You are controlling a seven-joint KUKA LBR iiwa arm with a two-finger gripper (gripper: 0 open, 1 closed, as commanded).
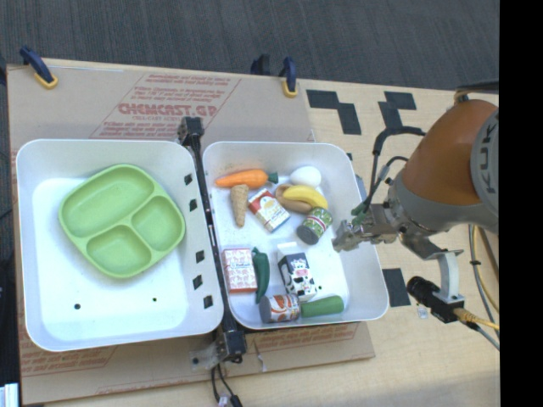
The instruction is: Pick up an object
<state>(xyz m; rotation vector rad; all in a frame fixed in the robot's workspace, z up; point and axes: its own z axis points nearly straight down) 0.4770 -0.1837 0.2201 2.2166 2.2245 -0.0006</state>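
The right bin (361, 270) holds several toy foods: an orange carrot (242, 178), a white egg (305, 175), a yellow banana (303, 197), a small green-labelled can (316, 225), a red box (270, 210), a black-and-white milk carton (297, 276), a red carton (238, 270) and a green cucumber (323, 306). My gripper (346, 237) hangs over the right side of this bin, just right of the small can and below the banana. Nothing is visibly held in it.
The left bin (34, 303) carries a green divided plate (123, 219). A tan cone-shaped piece (240, 203), a dark green pepper (260, 274) and a lying can (279, 309) also sit in the right bin. The arm's grey and orange body (445, 176) looms right of the bins.
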